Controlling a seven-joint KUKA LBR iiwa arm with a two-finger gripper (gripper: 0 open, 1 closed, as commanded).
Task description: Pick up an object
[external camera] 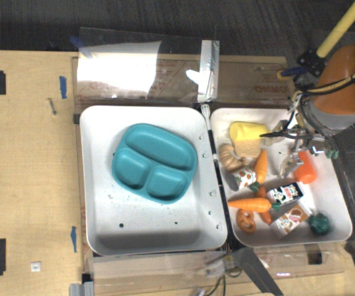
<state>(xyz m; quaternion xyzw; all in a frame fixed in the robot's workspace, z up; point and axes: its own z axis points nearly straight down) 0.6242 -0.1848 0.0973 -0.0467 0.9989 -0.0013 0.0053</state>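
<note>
The right bin (341, 196) holds several toy foods. Among them are a yellow wedge (247, 134), a tan bread piece (229, 156), two carrots (260, 165) (251, 203), a black-and-white carton (285, 193), a red-orange piece (306, 171), a small printed box (290, 219), a green piece (319, 224) and a brown ring (246, 222). My gripper (295, 148) hangs low over the upper right part of this bin. It is just right of the yellow wedge and directly above the red-orange piece. I see nothing clearly held.
The left bin (97, 165) bears a teal divided tray (154, 162). A clear plastic sheet (140, 69) lies behind the bins. Brown bench surface (29, 165) stretches to the left. The arm's orange band (344, 79) and cables sit above the right bin's far corner.
</note>
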